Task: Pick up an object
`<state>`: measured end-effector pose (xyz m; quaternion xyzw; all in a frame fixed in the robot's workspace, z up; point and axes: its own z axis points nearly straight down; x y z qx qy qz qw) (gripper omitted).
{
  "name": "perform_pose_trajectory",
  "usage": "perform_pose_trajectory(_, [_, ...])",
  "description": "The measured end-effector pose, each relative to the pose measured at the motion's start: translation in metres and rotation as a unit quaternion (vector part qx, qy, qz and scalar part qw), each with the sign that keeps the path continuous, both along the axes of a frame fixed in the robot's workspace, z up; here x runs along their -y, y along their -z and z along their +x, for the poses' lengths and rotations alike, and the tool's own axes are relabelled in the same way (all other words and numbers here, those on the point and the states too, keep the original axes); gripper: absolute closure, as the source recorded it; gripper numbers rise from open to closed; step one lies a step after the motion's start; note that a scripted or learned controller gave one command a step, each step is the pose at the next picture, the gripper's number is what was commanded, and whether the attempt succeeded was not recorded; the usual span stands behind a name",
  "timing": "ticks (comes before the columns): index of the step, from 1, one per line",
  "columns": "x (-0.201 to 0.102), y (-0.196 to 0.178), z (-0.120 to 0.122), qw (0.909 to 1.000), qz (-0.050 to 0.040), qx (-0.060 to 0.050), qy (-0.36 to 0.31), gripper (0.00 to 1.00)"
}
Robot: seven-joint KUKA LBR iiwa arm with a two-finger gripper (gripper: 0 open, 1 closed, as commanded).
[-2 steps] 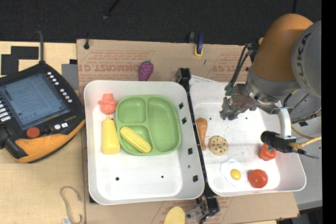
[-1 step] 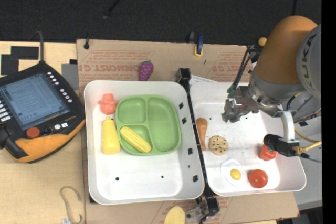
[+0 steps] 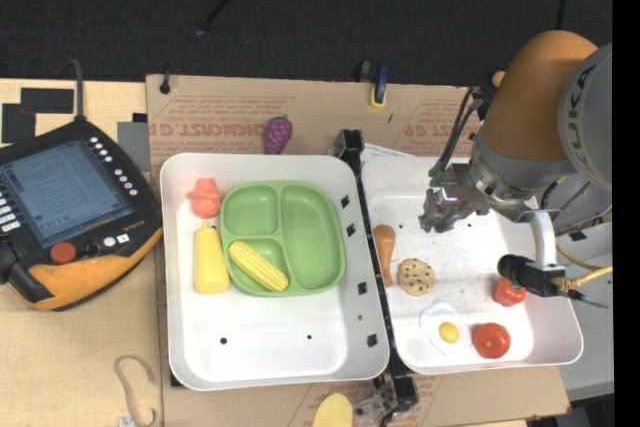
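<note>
The gripper (image 3: 441, 213) hangs over the far part of the right bin (image 3: 560, 355), whether open or closed I cannot tell, and the closest pick looks to be the cookie (image 3: 415, 276), lying just nearer and slightly left of it.

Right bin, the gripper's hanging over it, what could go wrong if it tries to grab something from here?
The gripper hovers above bare floor of the right bin; going straight down would likely grab nothing. The carrot lies close to the bin's left wall, leaving little room beside it. The cookie and fried egg lie flat, so they may slip.
</note>
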<state>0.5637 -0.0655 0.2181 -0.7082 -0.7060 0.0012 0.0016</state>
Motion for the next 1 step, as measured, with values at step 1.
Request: perform_pose_trajectory(1, [-0.0035, -0.0194, 0.0034, 1.0, 0.0002, 0.001, -0.001, 1.0])
